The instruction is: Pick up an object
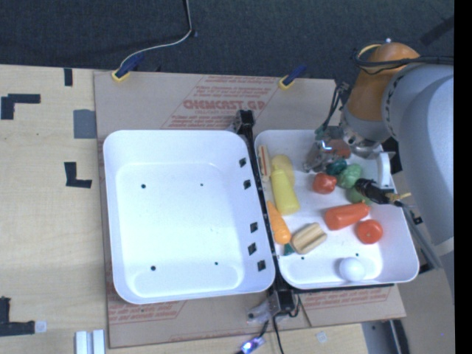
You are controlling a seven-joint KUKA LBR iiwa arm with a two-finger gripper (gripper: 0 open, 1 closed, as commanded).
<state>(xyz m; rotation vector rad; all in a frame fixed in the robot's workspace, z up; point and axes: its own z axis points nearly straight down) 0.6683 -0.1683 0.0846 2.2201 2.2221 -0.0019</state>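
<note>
The right bin (pixel 398 268) holds several toy foods: a yellow banana-like piece (pixel 284 186), an orange carrot stick (pixel 278 225), a tan bread roll (pixel 308 237), a red-orange pepper (pixel 345 214), two red tomatoes (pixel 323 184) (pixel 369 231), a green item (pixel 349 174) and a white ball (pixel 352 268). My gripper (pixel 318 155) is low in the far part of this bin, just above the upper tomato and beside the green item. The wrist hides its fingertips, and no object shows between them.
The left bin (pixel 118 150) lies beside the right one, black clips along the shared wall. Both stand on a cardboard sheet (pixel 214 102). The arm's grey body (pixel 428 139) overhangs the right bin's right side. A white cable (pixel 158 46) lies at the back.
</note>
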